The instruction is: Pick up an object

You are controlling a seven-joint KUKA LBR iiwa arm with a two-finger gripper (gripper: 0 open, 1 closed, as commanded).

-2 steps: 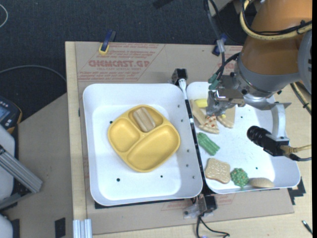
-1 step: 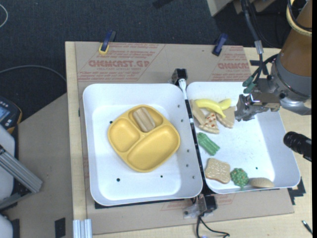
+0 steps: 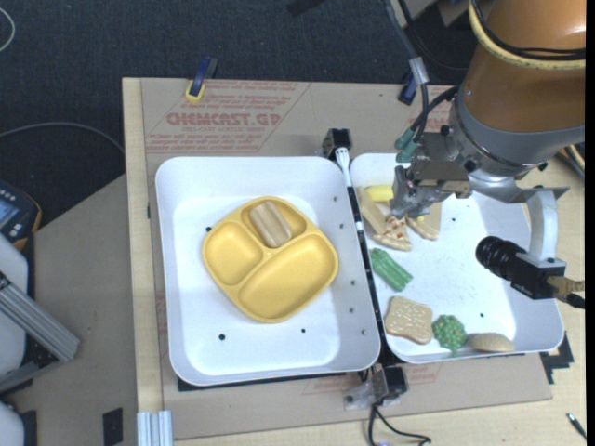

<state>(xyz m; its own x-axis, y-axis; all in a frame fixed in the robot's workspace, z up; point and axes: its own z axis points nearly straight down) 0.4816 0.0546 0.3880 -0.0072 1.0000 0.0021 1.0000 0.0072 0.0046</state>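
My gripper (image 3: 409,210) hangs low over the upper left part of the right bin (image 3: 521,319), under the grey and orange arm. Its tip is right over two pizza-like wedges (image 3: 398,237), and I cannot tell whether it touches them. A small yellow piece (image 3: 378,193) lies just left of the gripper. Nearer the front lie a green ridged piece (image 3: 390,270), a tan cracker-like slab (image 3: 409,319), a green broccoli (image 3: 450,331) and a pale oval piece (image 3: 491,343).
The left bin (image 3: 186,314) holds a yellow divided plate (image 3: 279,286) with a tan food piece (image 3: 270,223) in its upper compartment. A black cylinder (image 3: 507,260) on a bracket juts from the arm over the right bin. The bins meet at a black-clipped wall (image 3: 361,249).
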